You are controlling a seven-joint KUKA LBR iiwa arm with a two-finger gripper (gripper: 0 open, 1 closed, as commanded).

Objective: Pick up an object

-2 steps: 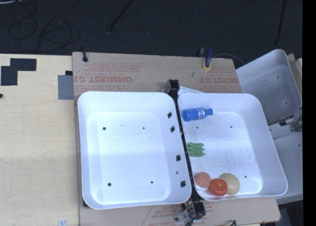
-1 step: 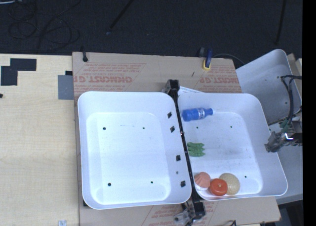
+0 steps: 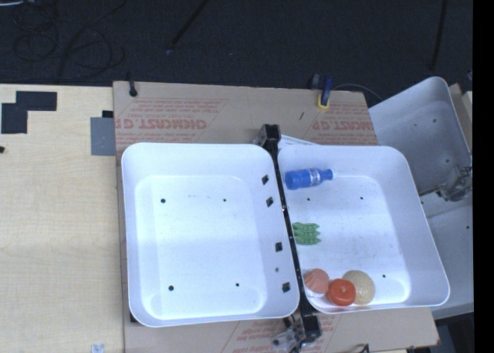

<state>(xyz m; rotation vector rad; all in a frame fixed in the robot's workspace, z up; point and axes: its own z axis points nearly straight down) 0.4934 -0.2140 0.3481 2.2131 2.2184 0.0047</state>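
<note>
2 shallow white bins sit side by side on the worktop (image 3: 62, 220). The right bin (image 3: 401, 181) holds every object: a blue bottle (image 3: 308, 178) lying on its side near the far left corner, a small green toy (image 3: 306, 233) beside the divider, and at the near edge a pink piece (image 3: 316, 280), a red round piece (image 3: 341, 292) and a cream round piece (image 3: 360, 285) clustered touching. The left bin (image 3: 197, 235) lies alongside.

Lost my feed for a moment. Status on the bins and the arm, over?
Nothing picked yet. Right bin holds blue bottle, green piece, and pink, red and cream rounds clustered at its near edge. Nothing lies over the bottle.
</note>
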